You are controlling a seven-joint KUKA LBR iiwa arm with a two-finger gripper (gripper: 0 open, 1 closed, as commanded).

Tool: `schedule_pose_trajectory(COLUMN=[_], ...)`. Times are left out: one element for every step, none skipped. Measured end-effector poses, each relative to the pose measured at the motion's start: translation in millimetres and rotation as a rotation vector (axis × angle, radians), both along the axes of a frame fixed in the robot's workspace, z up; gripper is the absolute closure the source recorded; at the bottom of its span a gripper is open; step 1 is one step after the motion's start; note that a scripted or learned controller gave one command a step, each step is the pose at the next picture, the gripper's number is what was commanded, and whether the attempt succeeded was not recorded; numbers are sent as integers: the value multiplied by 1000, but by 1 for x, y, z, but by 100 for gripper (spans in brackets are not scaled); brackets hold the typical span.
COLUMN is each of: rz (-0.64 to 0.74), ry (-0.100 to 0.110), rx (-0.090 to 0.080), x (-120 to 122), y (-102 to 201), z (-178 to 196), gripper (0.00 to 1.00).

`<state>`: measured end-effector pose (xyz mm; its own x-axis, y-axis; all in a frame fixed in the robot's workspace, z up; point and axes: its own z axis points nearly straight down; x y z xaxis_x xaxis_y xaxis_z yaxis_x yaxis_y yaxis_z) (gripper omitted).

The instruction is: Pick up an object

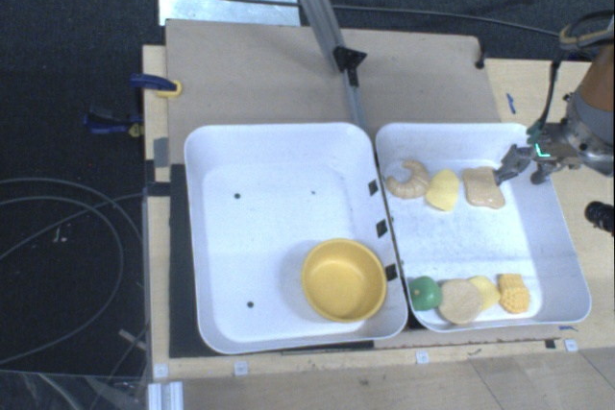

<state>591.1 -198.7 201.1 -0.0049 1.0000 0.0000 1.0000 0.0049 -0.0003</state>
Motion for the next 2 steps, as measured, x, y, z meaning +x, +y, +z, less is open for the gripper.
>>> schedule_pose_trajectory(rz=[0,3], ry=[-2,-2], rx=[0,-1], x=[1,10], y=[0,1], z=[1,-44], gripper=[0,0])
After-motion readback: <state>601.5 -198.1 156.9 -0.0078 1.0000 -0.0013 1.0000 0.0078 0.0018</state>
